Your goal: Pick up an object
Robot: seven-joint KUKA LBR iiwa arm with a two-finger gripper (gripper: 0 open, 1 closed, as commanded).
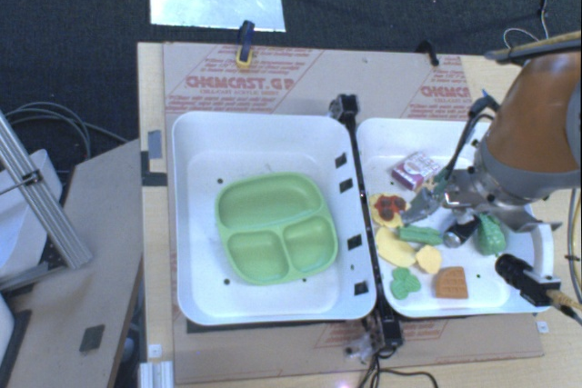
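Likeliest target: a green toy vegetable, long like a pickle (419, 234), lying flat near the middle of the right bin (382, 134), just under the gripper (420, 206). Touching or nearly touching it on the left, a yellow banana-like piece (392, 246); just beyond, a red and dark toy food (389, 206) against the bin's left wall. Close by to the front, a small yellow chunk (428, 260), a brown waffle-like square (451, 283) and a green leafy piece (406, 283). Behind the gripper, a pink and white packet (416, 167); to the right, partly under the arm, another green toy (490, 234) and a dark cylinder (456, 232). Grey metal fingers angled down and left into this crowd, tips low over the toys; spread of the fingers impossible to tell, and nothing visibly caught between them. Seemingly the reach or descent stage, grasp not yet made. Next move, by this reading: a short drop squarely onto one piece, closing across its narrow side, then a straight lift; risk of nudging neighbours or pinching two at once in such tight packing. In the left bin (191, 223), a light green divided tray (275, 225), well apart from the action. Beneath both bins, a bench (273, 73) covered with printed brown paper.
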